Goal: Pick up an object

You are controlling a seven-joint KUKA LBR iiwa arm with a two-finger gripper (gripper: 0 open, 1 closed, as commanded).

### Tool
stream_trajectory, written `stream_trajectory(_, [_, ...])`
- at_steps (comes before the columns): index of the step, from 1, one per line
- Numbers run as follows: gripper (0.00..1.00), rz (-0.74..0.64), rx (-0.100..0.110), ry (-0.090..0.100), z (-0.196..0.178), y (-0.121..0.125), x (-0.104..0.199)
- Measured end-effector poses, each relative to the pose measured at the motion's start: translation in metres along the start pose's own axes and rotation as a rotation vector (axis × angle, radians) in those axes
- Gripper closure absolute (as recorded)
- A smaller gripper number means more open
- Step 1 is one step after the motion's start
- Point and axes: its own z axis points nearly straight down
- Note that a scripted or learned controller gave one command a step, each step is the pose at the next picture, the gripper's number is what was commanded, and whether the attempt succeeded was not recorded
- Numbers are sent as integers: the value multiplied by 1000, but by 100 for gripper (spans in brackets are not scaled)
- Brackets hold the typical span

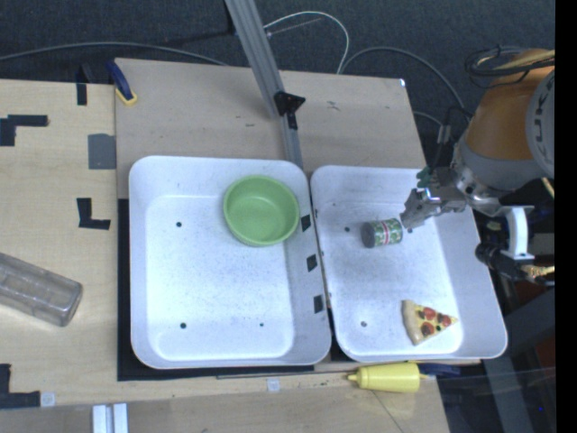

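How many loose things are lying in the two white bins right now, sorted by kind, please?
Green bowl, in the left bin: 1
Small can on its side, in the right bin: 1
Toy pizza slice, in the right bin: 1
Total: 3
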Motion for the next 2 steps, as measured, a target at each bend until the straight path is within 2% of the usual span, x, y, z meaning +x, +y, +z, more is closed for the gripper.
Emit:
stream_trajectory(1, [100, -1, 0, 0, -53, 2, 0])
stream_trajectory(2, [100, -6, 7, 3, -44, 8, 61])
